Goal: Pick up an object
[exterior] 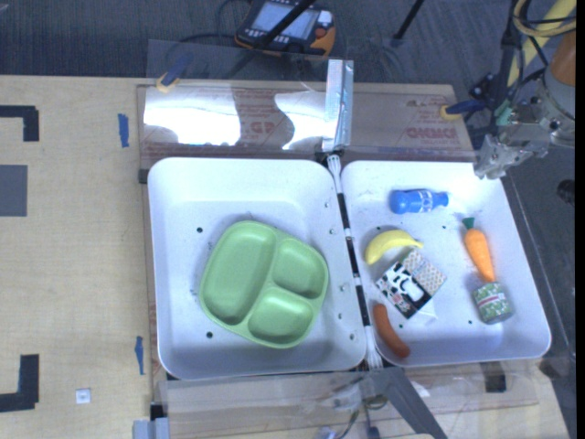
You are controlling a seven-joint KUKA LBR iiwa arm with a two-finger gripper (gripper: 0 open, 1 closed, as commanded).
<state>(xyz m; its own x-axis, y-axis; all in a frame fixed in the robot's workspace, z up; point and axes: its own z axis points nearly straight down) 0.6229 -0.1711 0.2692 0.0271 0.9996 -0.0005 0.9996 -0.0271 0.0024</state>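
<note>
Hovering at two o'clock over the right bin (526,245), jaws' state impossible to tell, the gripper (494,163) must next descend toward the blue bottle (418,200).

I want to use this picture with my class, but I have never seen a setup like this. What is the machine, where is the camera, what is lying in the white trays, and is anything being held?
One camera fixed above the bench looks down at a slant. The machine is a robot arm reaching in from the right; its gripper hangs over the far right corner of the right bin, and I cannot see anything held in it.

The left bin holds a green divided plate. The right bin holds toys: a blue bottle, a banana, a carrot, a black-and-white patterned packet, a small green can and a red-orange sausage-shaped piece at the near edge.

The arm's job is to pick up one object; none is lifted yet.
</note>
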